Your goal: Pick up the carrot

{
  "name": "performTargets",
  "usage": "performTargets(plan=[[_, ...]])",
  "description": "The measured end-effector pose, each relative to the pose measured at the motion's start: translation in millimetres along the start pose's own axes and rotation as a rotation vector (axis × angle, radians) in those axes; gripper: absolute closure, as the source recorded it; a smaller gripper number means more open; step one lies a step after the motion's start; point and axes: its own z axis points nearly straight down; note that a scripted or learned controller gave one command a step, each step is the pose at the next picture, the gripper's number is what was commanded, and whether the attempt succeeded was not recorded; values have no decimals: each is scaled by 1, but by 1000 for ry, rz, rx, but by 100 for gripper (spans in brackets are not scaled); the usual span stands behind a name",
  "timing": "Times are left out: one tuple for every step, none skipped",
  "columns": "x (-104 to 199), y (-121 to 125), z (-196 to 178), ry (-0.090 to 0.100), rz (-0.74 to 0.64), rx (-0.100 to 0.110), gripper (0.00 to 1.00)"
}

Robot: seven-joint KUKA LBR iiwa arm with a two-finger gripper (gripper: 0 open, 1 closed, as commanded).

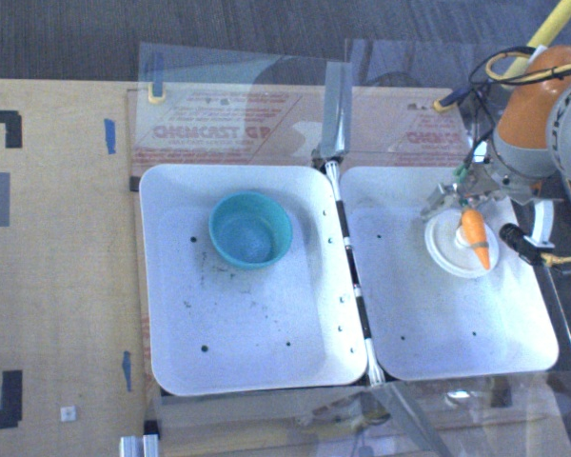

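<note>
Carrot (473, 237) lies in the right bin (428, 341), toward its far right corner, resting on a small round white plate (449, 248) with its broad end pointing far and its tapered tip pointing near and slightly right, reaching the plate's rim. Judging from that perch, the plate lifts it a little off the bin floor, which should leave room for fingers to close on its sides. It is smooth, bright orange and cone-shaped, probably a plastic toy, so it may slip or roll under a poor pinch. The gripper (472, 196) hangs just beyond the carrot's broad end, at the far edge of the plate, below the arm's orange band (530, 103); its dark metal parts blur together there, and I cannot tell whether the claw is released or clenched, nor whether it touches the carrot. In the left bin (171, 284), well apart, stands a teal bowl (250, 228), round, upright and matte. Both bins are shallow white trays with rounded corners and scuffed, speckled floors.
</note>
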Motion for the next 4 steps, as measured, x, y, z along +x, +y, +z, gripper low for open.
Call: performTargets(plan=[[-2,3,-13,-16,-5,-15,100],[2,4,-12,-8,-7,-11,0],[-2,-31,1,-15,-276,-7,0],[3,-94,1,-17,-274,-11,0]])
